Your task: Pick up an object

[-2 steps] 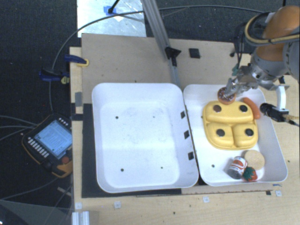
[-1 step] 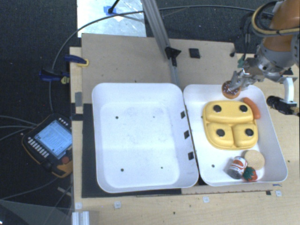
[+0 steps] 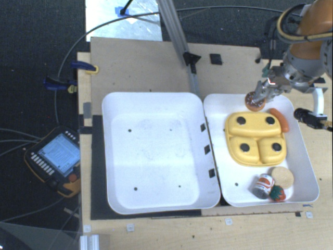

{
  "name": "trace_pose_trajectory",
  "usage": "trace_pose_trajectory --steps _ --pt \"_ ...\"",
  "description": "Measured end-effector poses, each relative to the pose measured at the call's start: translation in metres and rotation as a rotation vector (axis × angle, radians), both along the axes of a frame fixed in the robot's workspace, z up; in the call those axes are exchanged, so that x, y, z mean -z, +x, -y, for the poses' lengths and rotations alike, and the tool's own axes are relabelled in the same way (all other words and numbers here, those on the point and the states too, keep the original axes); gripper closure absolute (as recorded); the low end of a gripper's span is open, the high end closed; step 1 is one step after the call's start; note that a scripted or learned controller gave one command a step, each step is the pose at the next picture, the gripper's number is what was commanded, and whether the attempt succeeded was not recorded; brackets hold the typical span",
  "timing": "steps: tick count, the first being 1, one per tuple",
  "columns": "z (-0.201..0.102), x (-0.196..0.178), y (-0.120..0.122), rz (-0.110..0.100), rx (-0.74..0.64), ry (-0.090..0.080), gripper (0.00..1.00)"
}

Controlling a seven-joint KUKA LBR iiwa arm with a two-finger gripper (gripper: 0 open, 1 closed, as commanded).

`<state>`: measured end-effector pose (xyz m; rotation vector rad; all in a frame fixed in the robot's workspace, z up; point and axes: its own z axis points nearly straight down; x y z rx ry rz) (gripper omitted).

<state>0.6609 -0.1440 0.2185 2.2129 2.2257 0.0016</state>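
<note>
Two white bins sit side by side; the right bin (image 3: 304, 163) carries everything: a yellow tray (image 3: 256, 138), an orange sausage (image 3: 278, 119), a can (image 3: 263, 185), a beige disc (image 3: 283, 176). At its far edge the gripper (image 3: 258, 97) hangs over a small brown piece (image 3: 253, 103), likely the target. Whether the pincer is spread or pinching it, I cannot tell.
</note>
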Motion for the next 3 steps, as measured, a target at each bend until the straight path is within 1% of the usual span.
trace_pose_trajectory --steps 1,2,3 --pt "-0.057 -0.01 -0.014 -0.001 -0.003 0.002 1.0" --pt "-0.098 -0.008 -0.038 -0.003 -0.003 0.003 1.0" --pt "-0.158 -0.014 -0.055 -0.003 -0.004 0.004 1.0"
